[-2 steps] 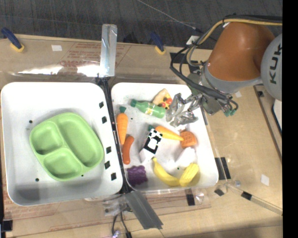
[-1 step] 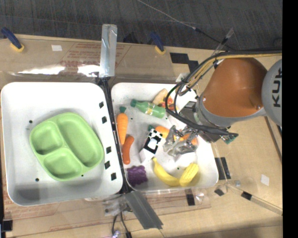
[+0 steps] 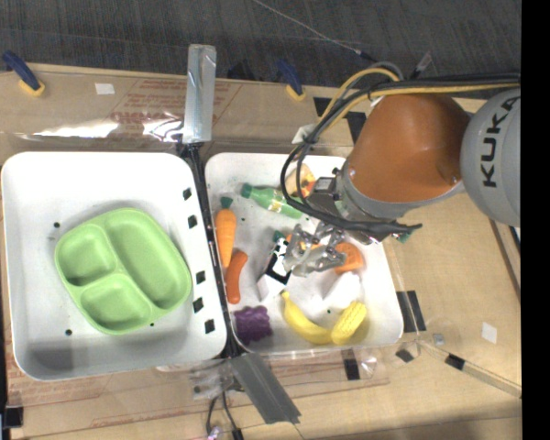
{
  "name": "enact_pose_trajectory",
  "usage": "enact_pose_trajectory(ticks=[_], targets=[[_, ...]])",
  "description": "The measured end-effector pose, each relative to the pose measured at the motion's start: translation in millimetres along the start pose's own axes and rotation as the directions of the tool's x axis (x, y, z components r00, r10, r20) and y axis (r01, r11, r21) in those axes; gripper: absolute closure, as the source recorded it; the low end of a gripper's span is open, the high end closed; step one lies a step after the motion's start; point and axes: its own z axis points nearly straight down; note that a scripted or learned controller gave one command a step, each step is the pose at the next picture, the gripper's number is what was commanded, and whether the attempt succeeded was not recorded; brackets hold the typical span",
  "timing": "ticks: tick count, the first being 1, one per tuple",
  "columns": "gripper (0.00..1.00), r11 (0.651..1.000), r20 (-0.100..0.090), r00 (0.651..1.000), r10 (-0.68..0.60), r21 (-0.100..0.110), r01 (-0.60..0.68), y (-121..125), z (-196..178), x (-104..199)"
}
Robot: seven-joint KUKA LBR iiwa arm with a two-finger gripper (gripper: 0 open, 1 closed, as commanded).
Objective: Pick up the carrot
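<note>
The carrot [image 3: 225, 234] lies along the left wall of the right bin [image 3: 385, 287], just above a red pepper [image 3: 236, 277]. The pincer [image 3: 313, 253] hangs over the bin's middle, well apart from the carrot; finger state cannot be told. The left bin [image 3: 18, 246] holds a green tray [image 3: 121, 269]

place: robot lab | evidence: taped bench [image 3: 119, 108], KUKA arm [image 3: 495, 154], toy-food bins [image 3: 18, 246]

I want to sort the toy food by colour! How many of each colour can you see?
Orange: 2, carrot and a piece by the gripper
Yellow: 2, banana, corn
Purple: 1, grapes
Green: 1, bottle-shaped thing
Total: 6
</note>
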Motion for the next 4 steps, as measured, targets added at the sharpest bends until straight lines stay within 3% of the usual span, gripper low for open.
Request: enact_pose_trajectory(ticks=[1, 2, 3, 4], targets=[[1.0, 0.986, -0.003, 0.986, 0.17, -0.001, -0.17, 44.9, -39.6, 30.5], [1.0, 0.996, 0.0, 0.996, -0.089, 0.001, 0.089, 32.1, -55.4, -29.1], [1.0, 0.973, -0.002, 0.973, -0.232, 0.003, 0.232, -24.7, -135.3, 3.1], [1.0, 0.979, -0.002, 0.979, -0.202, -0.006, 0.202, 30.0, -74.0, 52.5]])
